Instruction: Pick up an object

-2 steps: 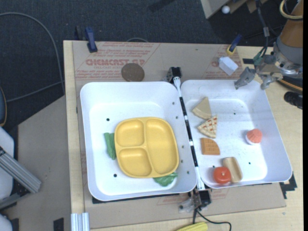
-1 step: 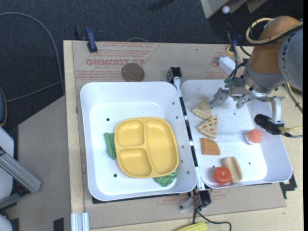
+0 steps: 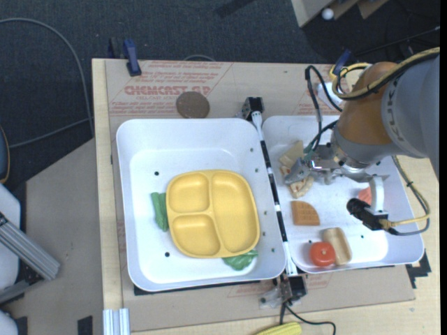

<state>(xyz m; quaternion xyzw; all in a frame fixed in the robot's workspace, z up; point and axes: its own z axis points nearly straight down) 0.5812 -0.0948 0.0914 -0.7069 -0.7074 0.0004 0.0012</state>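
Observation:
The right bin (image 3: 398, 253) holds several toy foods. A pale tan piece (image 3: 290, 155) lies at its far left, with a second tan piece (image 3: 300, 185) just below it. An orange-brown wedge (image 3: 305, 213) sits in the middle. A red tomato (image 3: 323, 255) and a beige bread roll (image 3: 338, 243) are near the front edge. A red piece (image 3: 364, 195) peeks out by the arm. My gripper (image 3: 306, 170) is low over the two tan pieces at the bin's left side, and its tip blends with them.
The left bin (image 3: 140, 145) bears a yellow divided plate (image 3: 211, 213) with green leafy pieces (image 3: 160, 210) sticking out from under it. A black cable and connector (image 3: 368, 216) cross the right bin. A brown disc (image 3: 193, 105) lies on the cardboard behind the bins.

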